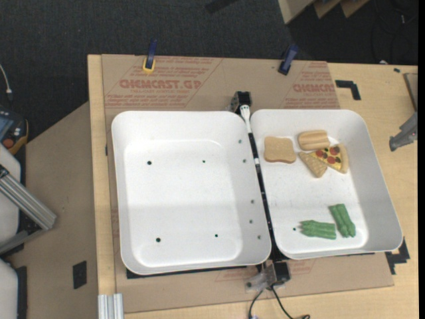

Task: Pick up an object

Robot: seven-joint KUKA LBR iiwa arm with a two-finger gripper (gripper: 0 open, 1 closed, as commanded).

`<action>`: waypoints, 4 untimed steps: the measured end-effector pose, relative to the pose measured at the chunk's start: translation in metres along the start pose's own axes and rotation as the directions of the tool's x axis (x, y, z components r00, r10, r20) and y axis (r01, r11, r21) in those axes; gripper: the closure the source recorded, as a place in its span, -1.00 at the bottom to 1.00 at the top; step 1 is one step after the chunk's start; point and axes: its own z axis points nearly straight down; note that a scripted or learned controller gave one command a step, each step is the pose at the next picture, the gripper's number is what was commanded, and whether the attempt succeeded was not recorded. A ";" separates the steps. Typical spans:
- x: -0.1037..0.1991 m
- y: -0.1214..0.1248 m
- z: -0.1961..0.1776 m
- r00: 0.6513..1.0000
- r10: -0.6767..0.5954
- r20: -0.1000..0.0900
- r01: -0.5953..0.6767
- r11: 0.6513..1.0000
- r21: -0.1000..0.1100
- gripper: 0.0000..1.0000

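The right bin point(372, 178) holds several toy foods. A tan toast slice point(279, 149) lies at its upper left, with a bread roll point(313, 139) just to the right of it. A pizza slice point(325, 159) with red topping sits below the roll and touches it. Two green vegetable pieces point(317, 229) point(342, 219) lie near the bin's front edge. A grey part of my gripper point(404, 135) pokes in at the far right edge, outside the right bin and well apart from every item.
The left bin point(133, 178) sits beside the right one on a cardboard sheet point(199, 78). Two clamps point(150, 57) point(288, 58) hold the sheet's far edge. A black clip point(241, 102) joins the bins at the back.
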 end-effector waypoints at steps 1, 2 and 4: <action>-0.049 0.000 -0.008 1.000 0.003 0.001 -0.003 1.000 0.002 -1.00; -0.010 0.001 -0.136 1.000 -0.007 0.002 0.007 1.000 -0.011 -1.00; -0.046 0.001 -0.128 1.000 -0.002 0.000 0.002 1.000 0.002 -1.00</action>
